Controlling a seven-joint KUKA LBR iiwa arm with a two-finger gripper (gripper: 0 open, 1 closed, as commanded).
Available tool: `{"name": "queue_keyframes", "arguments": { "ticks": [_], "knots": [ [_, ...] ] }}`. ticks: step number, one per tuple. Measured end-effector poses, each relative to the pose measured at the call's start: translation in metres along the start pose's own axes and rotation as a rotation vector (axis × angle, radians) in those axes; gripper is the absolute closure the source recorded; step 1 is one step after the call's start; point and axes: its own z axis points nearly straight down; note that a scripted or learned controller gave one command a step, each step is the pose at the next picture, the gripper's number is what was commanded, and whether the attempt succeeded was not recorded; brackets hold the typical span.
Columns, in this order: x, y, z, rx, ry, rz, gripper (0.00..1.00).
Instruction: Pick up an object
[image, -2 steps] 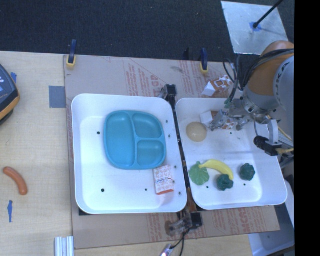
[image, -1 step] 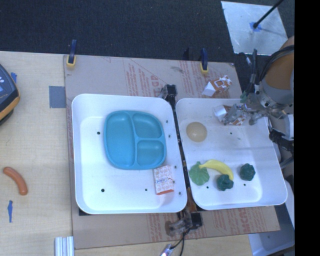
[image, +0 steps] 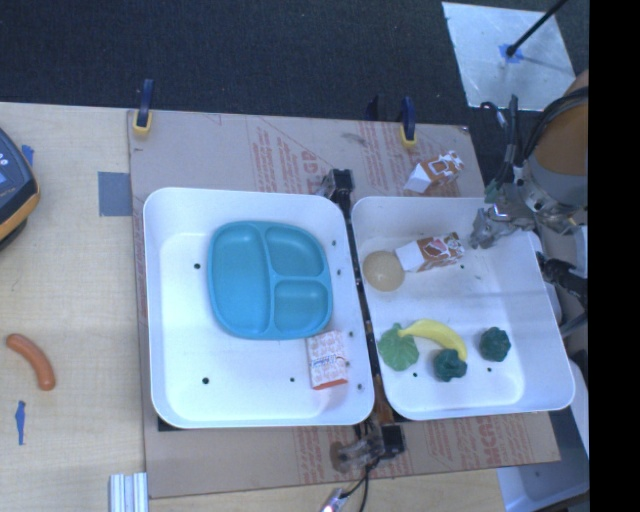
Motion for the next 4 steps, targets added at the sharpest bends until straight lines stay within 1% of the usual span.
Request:
{"name": "queue_keyframes", "arguments": {
  "ticks": [1, 2, 3, 4],
  "knots": [
    [0.025, -0.004, -0.043, -0.013, 0.001, 0.0, 1.0],
    [0.025, -0.004, -0.043, -0.012, 0.001, 0.0, 0.0],
    [0.019, -0.097, 0.037, -0.007, 0.001, 0.001, 0.0],
    [0.062, -0.026, 0.035, -0.012, 0.0, -0.001, 0.0]
  ]
}}
